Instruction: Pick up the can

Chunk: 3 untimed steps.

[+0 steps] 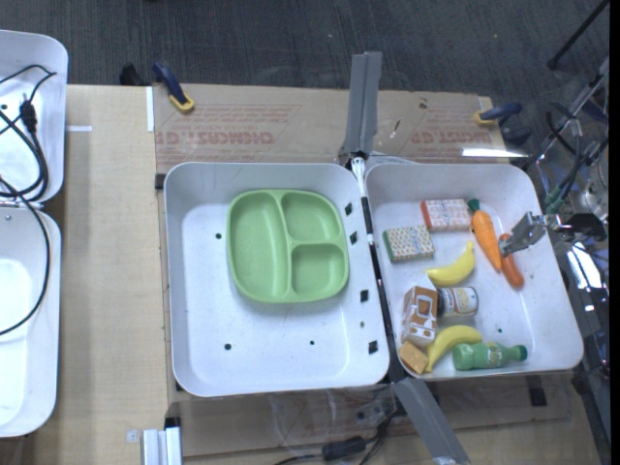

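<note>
The gripper (524,232) reaches in from the right edge of the right bin (542,303), low over its three o'clock side, with the rest of the arm hardly visible past the bin wall. Whether it is open or closed cannot be told. Its tip sits right by the carrot (489,242), which lies lengthwise near the bin's right side.

The can (457,301) lies on its side near the middle of the right bin, at about seven o'clock from the gripper and well apart from it. A small carton (419,316) touches the can at nine o'clock, one banana (453,268) curves just above it at twelve o'clock, another banana (449,341) sits below at six, and a green bottle (487,356) lies at five o'clock.
</note>
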### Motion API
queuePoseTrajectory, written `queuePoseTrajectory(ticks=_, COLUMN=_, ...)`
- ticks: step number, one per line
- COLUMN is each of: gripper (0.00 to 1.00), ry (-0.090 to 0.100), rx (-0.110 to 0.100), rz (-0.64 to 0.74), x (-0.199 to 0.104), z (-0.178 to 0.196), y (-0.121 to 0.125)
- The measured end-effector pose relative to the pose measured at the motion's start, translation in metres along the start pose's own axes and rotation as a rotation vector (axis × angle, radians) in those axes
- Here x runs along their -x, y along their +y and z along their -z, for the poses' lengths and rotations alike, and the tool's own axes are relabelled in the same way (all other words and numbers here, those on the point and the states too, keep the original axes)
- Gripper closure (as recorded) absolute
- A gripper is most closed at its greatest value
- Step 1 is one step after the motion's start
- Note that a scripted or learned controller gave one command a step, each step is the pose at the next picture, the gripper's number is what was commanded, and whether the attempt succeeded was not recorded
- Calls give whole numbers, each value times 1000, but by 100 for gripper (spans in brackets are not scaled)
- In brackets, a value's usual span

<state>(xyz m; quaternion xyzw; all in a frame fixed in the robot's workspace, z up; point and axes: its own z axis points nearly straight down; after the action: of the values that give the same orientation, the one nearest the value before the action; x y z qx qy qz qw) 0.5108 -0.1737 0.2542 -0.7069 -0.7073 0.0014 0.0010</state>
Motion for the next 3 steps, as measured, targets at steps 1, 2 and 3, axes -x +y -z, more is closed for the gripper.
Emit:
queuePoseTrajectory(ticks=1, gripper=0, ry=1, rx=-1, rz=26, x=-82, z=-94, y=-32)
queuePoseTrajectory(ticks=2, gripper=0, ry=-6, rx=36, rz=37, x=-73, z=-139, y=-23)
queuePoseTrajectory(ticks=3, gripper=0, ry=1, rx=25, rz=-36, x=-56, z=-140, y=-26)
